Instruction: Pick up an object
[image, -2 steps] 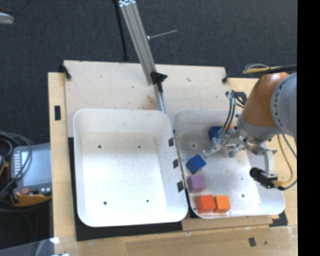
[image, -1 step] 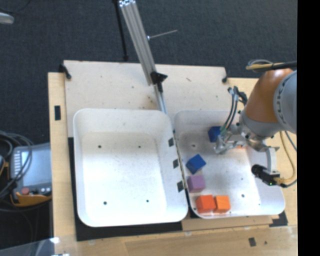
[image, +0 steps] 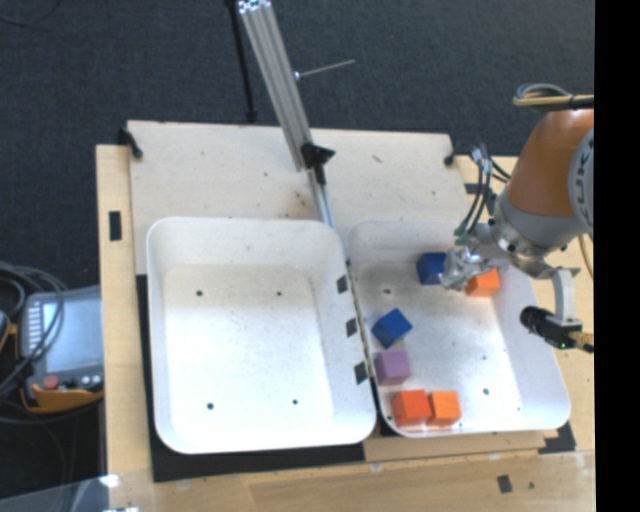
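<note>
I've got the gripper (image: 462, 272) low between the blue cube (image: 432, 268) and orange cube (image: 484, 282), finger state unclear, so I'd centre on one before closing.

The claw (image: 462, 272) is too small and blurry to tell how it stands. It hides part of an orange block (image: 485, 283) and a blue block (image: 431, 268).

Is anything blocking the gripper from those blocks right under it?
Nothing visible does. The gripper sits low between the dark blue block and the orange block, at the far end of the right bin.
</note>
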